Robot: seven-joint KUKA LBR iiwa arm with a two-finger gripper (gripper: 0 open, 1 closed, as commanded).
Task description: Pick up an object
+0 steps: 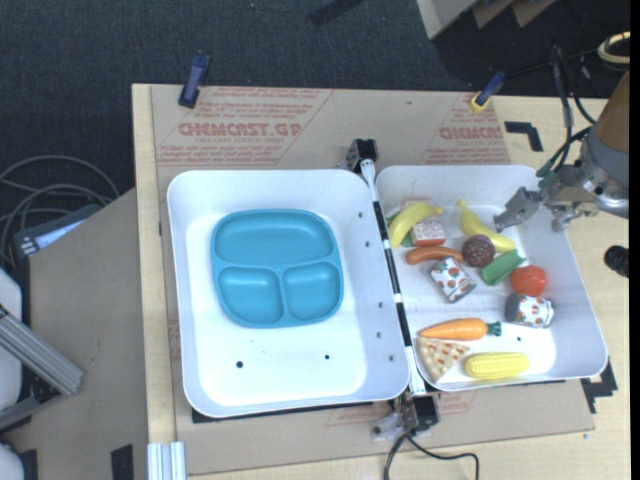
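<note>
Corn cob point(497, 365); claw point(538, 208) above right bin point(590, 338)

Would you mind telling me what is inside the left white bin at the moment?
The left bin holds a blue divided tray with three compartments, and nothing shows in them. A few small dark specks sit on the bin floor below it. Whatever lies under the tray is covered.

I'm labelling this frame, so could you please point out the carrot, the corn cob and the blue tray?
carrot point(456, 329), camera view, middle of its orange body.
corn cob point(496, 366), camera view, centre of the cob.
blue tray point(272, 240), camera view, floor of its large compartment.
</note>
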